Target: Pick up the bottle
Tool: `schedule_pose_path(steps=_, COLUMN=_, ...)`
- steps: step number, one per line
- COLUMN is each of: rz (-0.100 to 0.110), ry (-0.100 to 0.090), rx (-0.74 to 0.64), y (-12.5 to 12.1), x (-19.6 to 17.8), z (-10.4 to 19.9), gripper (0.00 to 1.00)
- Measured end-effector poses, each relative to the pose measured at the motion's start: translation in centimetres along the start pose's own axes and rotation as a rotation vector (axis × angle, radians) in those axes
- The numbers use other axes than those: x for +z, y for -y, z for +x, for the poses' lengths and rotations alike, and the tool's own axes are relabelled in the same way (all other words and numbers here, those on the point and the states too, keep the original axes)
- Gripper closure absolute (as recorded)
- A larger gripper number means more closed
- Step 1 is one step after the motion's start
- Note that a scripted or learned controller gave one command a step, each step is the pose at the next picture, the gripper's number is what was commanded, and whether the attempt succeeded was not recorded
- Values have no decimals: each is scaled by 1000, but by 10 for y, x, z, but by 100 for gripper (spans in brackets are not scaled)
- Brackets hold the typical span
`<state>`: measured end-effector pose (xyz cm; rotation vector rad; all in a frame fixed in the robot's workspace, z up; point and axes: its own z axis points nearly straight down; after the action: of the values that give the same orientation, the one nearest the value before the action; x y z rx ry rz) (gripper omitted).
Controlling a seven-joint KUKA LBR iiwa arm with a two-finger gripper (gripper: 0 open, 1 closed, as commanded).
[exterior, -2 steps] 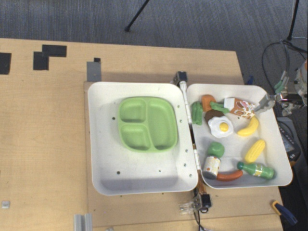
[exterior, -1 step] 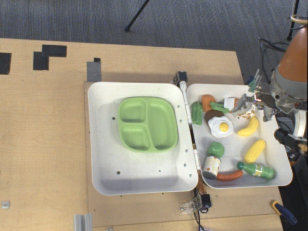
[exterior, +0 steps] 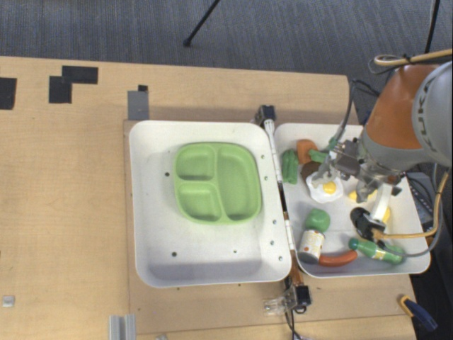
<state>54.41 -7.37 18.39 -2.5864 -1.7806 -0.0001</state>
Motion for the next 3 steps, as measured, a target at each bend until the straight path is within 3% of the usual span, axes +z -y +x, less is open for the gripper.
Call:
schedule_pose_path(steps=1, rz=-1, ry=0, rx=169, y=-6, x=0, z=47, gripper=0)
schedule_pose_path(steps=2, rz=-2, ry=-1, rx=162, y=-7, x=-11, z=48, gripper=100)
schedule_pose_path(steps=3, rz=1, ry=0, rx=144, y=57, x=0, z=86, gripper=100)
